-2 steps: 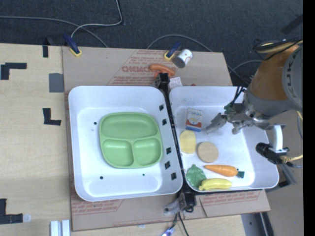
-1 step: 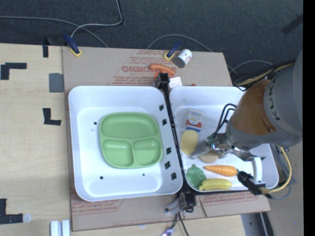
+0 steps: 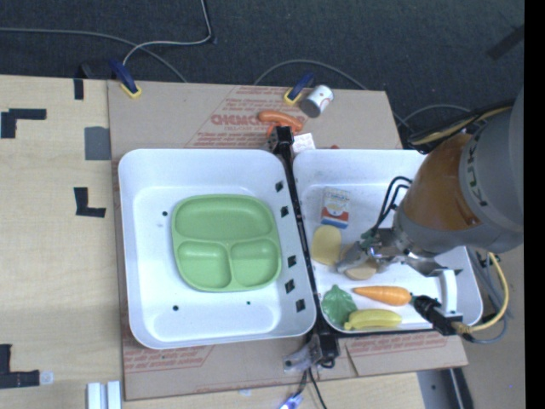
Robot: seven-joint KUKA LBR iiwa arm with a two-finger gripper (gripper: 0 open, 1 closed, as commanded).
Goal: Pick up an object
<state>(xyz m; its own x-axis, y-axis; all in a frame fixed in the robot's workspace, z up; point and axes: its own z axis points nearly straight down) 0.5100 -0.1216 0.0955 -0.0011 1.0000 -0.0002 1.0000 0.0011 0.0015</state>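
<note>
left bin [image 3: 140,228]: holds green divided plate [image 3: 226,241], flat at centre, apart from the picking zone. right bin [image 3: 375,170]: holds the loose items, grouped within arm reach: small carton [image 3: 336,208] near the top, pale yellow piece [image 3: 326,245] below it, tan piece [image 3: 361,272], green item [image 3: 337,303], banana [image 3: 372,319], carrot [image 3: 382,295] along the near wall. tool [image 3: 362,258]: lowered beside the pale yellow piece, over the tan piece, likely the pick target. spread or pressed together: cannot tell.
</note>
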